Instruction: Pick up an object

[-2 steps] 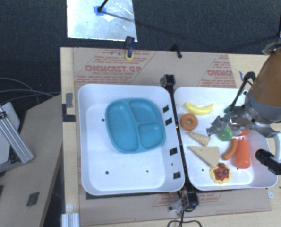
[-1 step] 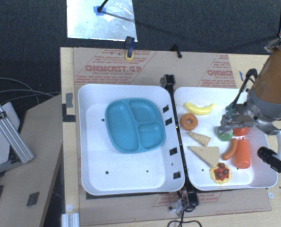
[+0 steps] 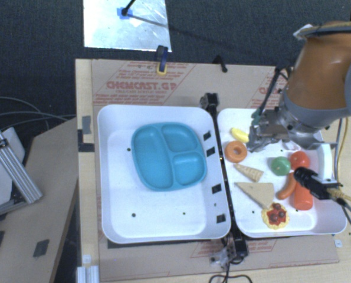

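Hovering low over the far part of the right shallow white bin [image 3: 331, 158], just beside a small yellow toy banana [image 3: 239, 135]: grey two-finger gripper [image 3: 259, 141], grip state impossible to tell.

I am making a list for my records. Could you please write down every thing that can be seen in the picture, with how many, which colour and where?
shallow white plastic bin: 2, white, side by side on the bench
blue divided plastic plate: 1, blue, in the left bin
small yellow toy food: 1, yellow, right bin, far side
orange toy doughnut: 1, orange, right bin
toy ice cream cone: 1, tan, right bin
green round toy food: 1, green, right bin
tan toy wedge: 1, tan, right bin
small toy tart: 1, yellow and red, right bin, near edge
gripper: 1, dark, over the right bin
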